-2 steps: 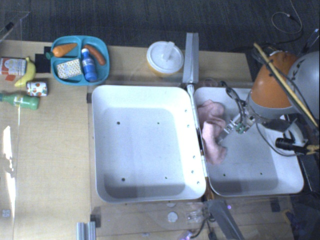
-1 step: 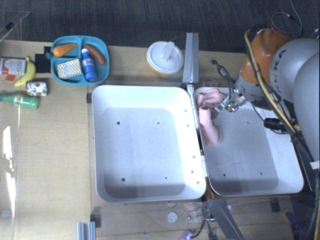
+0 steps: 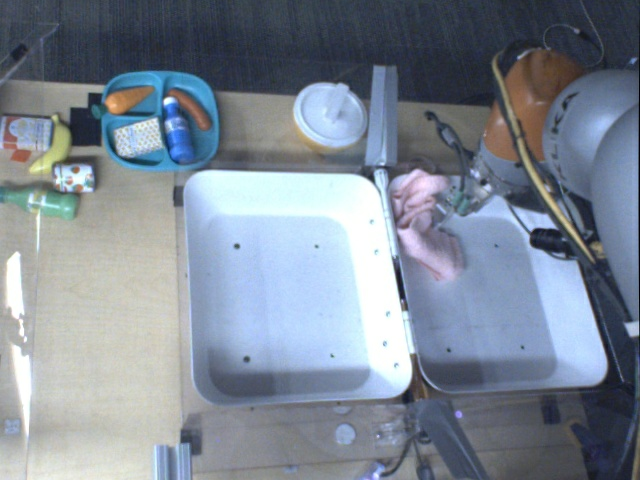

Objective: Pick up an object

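Your target, the pink cloth [image 3: 422,223], lies crumpled in the right bin [image 3: 520,358], pressed against that bin's left wall near its far corner. The jaws [image 3: 458,204] sit at the cloth's right edge, tips down and touching or just above the fabric; you cannot tell from this slant whether they are released or clenched, nor whether any cloth is between them. The arm [image 3: 590,138] reaches in from the right, its orange band [image 3: 530,88] above the wrist, with cables looping over the bin's far right rim.

The rest of the right bin's floor lies bare in front of and to the right of the cloth. The left bin [image 3: 290,288] stands just beside it, the two rims nearly touching. On the desk [image 3: 90,318] beyond the bins stand a white lidded cup [image 3: 330,116] and a blue divided tray [image 3: 160,120]; a banana [image 3: 52,146] and small bottles lie well off to the left.
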You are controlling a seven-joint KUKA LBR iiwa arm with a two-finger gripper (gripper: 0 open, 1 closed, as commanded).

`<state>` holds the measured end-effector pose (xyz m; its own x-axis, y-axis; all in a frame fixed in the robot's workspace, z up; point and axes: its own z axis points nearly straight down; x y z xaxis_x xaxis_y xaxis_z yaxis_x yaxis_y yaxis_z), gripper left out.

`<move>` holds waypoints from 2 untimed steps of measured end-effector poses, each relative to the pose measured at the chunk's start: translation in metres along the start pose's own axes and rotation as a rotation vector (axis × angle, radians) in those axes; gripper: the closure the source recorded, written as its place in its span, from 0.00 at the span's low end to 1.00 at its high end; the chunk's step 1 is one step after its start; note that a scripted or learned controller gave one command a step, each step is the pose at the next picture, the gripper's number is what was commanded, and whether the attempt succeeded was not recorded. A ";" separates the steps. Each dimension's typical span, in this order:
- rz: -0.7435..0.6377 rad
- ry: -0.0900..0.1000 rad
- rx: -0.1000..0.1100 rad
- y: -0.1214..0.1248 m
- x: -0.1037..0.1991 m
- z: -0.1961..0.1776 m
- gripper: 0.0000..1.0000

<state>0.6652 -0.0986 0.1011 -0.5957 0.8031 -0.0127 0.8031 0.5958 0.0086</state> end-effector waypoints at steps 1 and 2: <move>-0.165 0.007 0.003 -0.019 -0.036 -0.059 1.00; -0.165 0.007 0.002 -0.019 -0.036 -0.059 0.00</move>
<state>0.6705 -0.1390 0.1603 -0.7198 0.6942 -0.0072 0.6941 0.7198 0.0045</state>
